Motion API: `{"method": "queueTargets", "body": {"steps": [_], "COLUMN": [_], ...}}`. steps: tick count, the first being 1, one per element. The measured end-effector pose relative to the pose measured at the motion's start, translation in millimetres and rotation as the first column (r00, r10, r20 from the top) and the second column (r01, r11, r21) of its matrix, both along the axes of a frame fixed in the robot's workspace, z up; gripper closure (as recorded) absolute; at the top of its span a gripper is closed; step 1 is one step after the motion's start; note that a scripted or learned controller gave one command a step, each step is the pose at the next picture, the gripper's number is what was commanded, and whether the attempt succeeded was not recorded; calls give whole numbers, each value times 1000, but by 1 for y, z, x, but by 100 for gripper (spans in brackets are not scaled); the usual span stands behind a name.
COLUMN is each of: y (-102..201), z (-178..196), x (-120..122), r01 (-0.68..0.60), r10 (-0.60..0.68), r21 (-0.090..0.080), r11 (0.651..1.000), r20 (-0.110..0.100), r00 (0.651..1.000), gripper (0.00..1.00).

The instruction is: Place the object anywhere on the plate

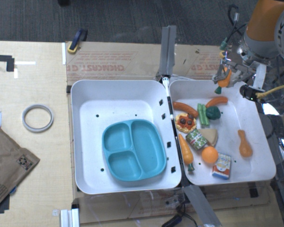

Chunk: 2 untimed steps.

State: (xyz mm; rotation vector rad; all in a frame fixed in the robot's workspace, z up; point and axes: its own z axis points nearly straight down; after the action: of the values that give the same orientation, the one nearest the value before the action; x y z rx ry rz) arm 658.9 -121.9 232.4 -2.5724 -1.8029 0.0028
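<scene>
One small orange object (224, 81) between the fingers (222, 74), above right bin (265, 141).

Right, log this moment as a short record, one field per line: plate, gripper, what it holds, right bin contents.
plate: blue divided plate in the left bin, nothing on it
gripper: gripper raised over the back edge of the right bin
held item: a small orange and green piece sits between the fingers
right bin contents: two sausages, broccoli, mini pizza, carrot, orange, small carton, tan pear-shaped piece
task state: object not yet on the plate
</scene>
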Motion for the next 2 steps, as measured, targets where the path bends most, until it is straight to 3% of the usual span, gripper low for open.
{"method": "queueTargets", "body": {"steps": [1, 2], "y": [65, 122], "z": [-42, -42], "x": [-66, -113], "r01": [93, 7], "r10": [-93, -7], "r21": [0, 0], "r11": [996, 1000], "r20": [-3, -3], "r00": [996, 1000], "gripper": [100, 100]}}
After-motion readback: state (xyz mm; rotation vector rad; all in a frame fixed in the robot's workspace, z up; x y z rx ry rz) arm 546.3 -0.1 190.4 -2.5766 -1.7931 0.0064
